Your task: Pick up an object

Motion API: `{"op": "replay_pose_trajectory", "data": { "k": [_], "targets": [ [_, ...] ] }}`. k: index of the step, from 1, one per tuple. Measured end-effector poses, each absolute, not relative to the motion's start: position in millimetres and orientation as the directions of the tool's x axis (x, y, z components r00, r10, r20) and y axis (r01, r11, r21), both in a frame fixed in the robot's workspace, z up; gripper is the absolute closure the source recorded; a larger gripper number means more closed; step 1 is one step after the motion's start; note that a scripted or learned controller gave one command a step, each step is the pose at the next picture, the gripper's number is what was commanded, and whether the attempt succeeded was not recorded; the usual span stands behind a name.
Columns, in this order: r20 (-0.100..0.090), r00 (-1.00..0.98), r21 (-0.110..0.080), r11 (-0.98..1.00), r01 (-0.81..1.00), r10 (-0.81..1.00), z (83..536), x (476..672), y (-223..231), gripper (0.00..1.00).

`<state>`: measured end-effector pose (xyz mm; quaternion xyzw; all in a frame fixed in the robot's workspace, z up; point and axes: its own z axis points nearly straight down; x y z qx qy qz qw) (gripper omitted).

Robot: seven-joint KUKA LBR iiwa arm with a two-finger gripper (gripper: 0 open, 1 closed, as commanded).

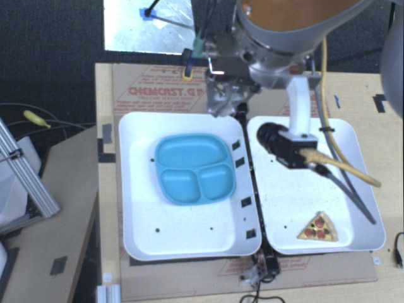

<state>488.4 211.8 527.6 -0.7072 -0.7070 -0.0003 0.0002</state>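
- Where the view is nearest, at the bottom, the front edge of the brown counter (189, 271) shows below two shallow white bins set side by side.
- A toy pizza slice (319, 228), triangular with red spots, lies flat in the near right corner of the right bin (369, 232), apart from everything else.
- A blue divided plate (193, 168) with three compartments sits flat in the middle of the left bin (136, 232).
- Black clips line the seam where the two bins meet.
- A black camera-like unit with a lens (281, 144) hangs over the far left part of the right bin, on a white bracket, with a yellow cable trailing right.
- The hand (221, 106) hangs at the far rim of the left bin, near the seam; it is blurred, and I cannot tell whether it is apart or together. Nothing is seen in it.
- The grey and orange arm (297, 8) fills the top behind it.
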Motion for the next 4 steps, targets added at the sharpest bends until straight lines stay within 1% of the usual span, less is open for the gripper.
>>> {"op": "replay_pose_trajectory", "data": {
  "k": [1, 2, 3, 4],
  "targets": [
    [0.0, -0.006, -0.001, 0.006, 1.0, 1.0, 493, 486.2, 235, 1.0],
    [-0.003, 0.002, -0.005, -0.002, 1.0, 1.0, 416, 525.3, 218, 1.0],
    [-0.002, -0.005, -0.006, 0.005, 1.0, 1.0, 341, 494.7, 235, 1.0],
    [0.002, 0.0, 0.005, 0.0, 1.0, 1.0, 351, 550.2, 234, 1.0]
  ]
}}
